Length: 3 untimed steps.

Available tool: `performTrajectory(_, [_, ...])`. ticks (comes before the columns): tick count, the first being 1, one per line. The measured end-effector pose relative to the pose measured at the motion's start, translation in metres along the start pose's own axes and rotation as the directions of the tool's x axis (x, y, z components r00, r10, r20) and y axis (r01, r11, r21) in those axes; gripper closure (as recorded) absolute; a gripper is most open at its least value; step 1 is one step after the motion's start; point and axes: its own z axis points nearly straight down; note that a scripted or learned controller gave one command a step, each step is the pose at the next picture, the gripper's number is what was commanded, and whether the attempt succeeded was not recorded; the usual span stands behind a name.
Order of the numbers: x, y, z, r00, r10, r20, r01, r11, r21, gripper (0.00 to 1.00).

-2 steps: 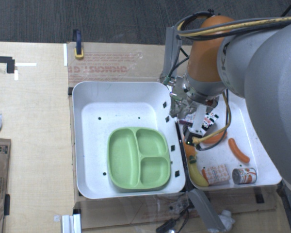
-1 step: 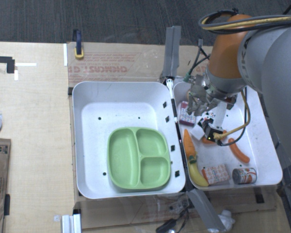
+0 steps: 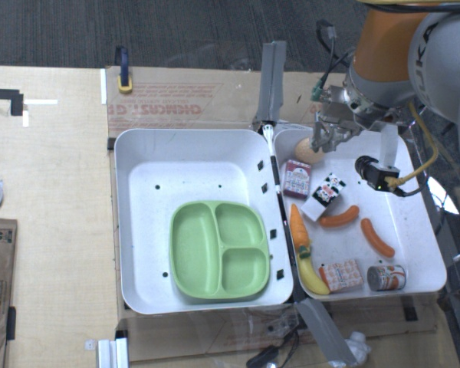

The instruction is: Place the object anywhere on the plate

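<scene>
The green three-compartment plastic plate [image 3: 218,250] sits in the left white bin [image 3: 138,153]. In the right bin's far corner, the gripper [image 3: 320,142] hovers over a beige egg-shaped object [image 3: 303,151]; whether it's open I cannot tell. The round shape could slip free.

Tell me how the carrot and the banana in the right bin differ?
The carrot is orange with a green tip; the banana is yellow. The carrot lies straight along the bin's left wall; the banana curves toward the front corner. The carrot sits farther back; the banana is nearer the front edge. Both are long toy foods lying flat, end to end.
</scene>
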Motion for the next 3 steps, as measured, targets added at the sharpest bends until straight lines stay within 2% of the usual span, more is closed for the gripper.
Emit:
performTrajectory(1, [-0.013, 0.047, -0.064, 0.999, -0.036, 0.0, 0.036, 0.999, -0.001, 1.0])
performTrajectory(2, [0.01, 0.04, -0.163, 0.958, -0.285, 0.001, 0.285, 0.958, -0.002, 1.0])
performTrajectory(3, [0.084, 0.004, -0.1, 0.918, -0.397, -0.001, 0.397, 0.918, 0.0, 1.0])
